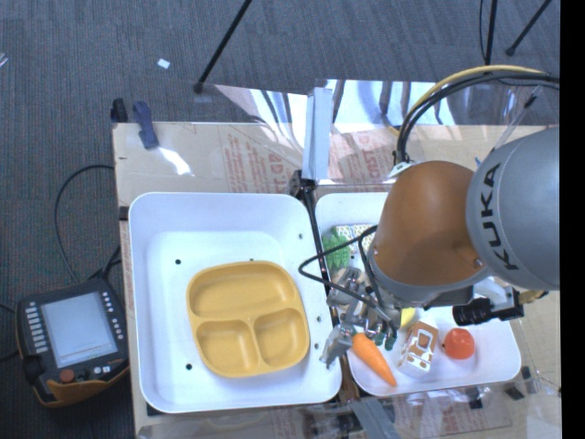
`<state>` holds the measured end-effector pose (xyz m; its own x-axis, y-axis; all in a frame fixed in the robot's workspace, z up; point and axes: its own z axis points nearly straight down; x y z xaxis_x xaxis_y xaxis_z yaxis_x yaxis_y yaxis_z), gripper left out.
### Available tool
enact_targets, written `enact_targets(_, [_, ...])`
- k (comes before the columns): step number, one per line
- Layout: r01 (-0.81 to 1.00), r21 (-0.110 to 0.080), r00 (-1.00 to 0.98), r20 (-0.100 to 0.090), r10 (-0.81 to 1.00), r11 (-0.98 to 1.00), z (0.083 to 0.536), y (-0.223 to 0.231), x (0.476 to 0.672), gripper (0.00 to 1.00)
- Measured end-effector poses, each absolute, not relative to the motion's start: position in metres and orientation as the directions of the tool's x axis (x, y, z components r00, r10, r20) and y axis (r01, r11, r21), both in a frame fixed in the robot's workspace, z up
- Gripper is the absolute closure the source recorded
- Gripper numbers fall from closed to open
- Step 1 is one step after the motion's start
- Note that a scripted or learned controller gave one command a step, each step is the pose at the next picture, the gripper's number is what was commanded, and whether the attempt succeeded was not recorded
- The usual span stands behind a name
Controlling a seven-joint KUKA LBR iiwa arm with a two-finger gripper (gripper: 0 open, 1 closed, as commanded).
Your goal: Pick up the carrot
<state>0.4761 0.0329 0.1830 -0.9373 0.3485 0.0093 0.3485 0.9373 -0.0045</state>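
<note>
Claw (352,334) hangs low over the right bin (498,366), right by the carrot (375,358); released or clenched, can't tell from here

The grey arm (516,213) reached in from the right, its orange band (425,222) bulging just above the wrist. Below and left of that band hung the claw (352,332), pointed downward, with black cables looping beside it.
</note>
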Motion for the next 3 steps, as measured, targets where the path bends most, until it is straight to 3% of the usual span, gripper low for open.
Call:
enact_targets(1, [0.349, -0.008, -0.937, 0.016, 0.349, 0.937, 0.189, 0.032, 0.477, 1.0])
enact_targets(2, [0.283, -0.004, -0.959, 0.01, 0.283, 0.959, 0.183, 0.044, 0.476, 1.0])
enact_targets(3, [0.285, -0.008, -0.958, 0.017, 0.285, 0.958, 0.189, 0.042, 0.476, 1.0])
